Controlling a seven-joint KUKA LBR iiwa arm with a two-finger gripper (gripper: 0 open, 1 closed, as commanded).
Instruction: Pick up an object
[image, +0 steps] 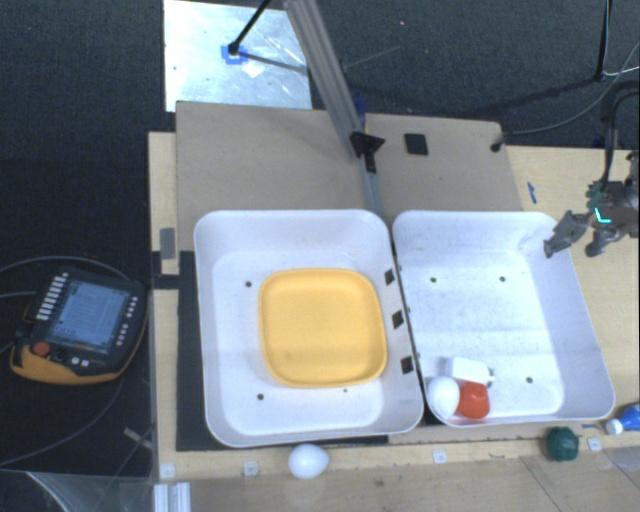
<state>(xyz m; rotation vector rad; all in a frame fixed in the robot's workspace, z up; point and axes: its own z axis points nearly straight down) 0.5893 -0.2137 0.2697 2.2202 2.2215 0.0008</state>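
Two white bins (300, 225) lie side by side on the counter (470, 465). The gripper (578, 240) hangs over the right bin's far right corner, fingers spread and holding nothing. A red object (473, 401) lies at that bin's near left corner.

Readable text: none anywhere on the bench or bins.
Teach pendant (78, 329): its screen glows, but the content is too small and blurred to read.
Black squares on the cardboard (416, 144): no legible marking.
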